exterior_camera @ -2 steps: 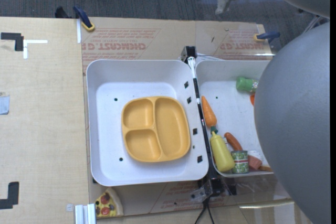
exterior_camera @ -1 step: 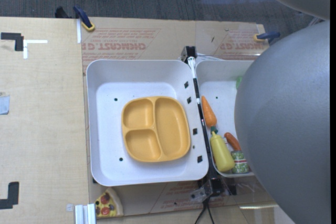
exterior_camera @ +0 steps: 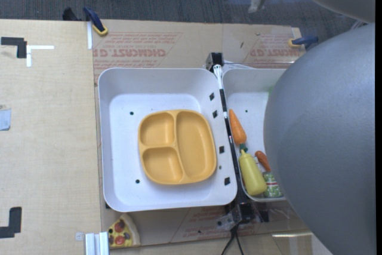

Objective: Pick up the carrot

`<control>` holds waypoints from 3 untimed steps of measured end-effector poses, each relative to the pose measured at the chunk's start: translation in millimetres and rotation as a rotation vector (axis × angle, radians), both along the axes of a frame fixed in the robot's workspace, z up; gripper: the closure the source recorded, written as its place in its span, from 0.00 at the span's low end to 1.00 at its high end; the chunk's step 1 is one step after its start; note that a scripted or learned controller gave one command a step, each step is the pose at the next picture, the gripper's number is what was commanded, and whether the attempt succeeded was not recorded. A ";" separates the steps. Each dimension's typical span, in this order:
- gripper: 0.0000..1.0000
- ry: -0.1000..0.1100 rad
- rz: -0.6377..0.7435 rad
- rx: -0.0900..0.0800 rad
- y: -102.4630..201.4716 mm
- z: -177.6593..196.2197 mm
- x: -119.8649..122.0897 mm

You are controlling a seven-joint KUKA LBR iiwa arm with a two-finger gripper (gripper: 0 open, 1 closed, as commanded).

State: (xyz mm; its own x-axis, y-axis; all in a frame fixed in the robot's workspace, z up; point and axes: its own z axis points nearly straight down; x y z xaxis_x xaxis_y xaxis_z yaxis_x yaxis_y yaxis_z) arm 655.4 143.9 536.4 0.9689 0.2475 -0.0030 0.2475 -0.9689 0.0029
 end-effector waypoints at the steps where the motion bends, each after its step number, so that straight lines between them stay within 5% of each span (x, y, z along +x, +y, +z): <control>1: 0.00 -0.003 -0.041 0.003 -8.0 0.7 -1.5; 2: 0.00 -0.004 -0.054 0.004 -12.1 3.2 -1.5; 3: 1.00 -0.004 -0.053 0.005 -12.4 12.0 -1.0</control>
State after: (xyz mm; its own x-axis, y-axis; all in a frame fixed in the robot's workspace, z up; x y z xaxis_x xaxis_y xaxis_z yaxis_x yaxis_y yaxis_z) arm 654.4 131.6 548.4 0.9807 0.1957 0.0017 0.1957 -0.9807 -0.0011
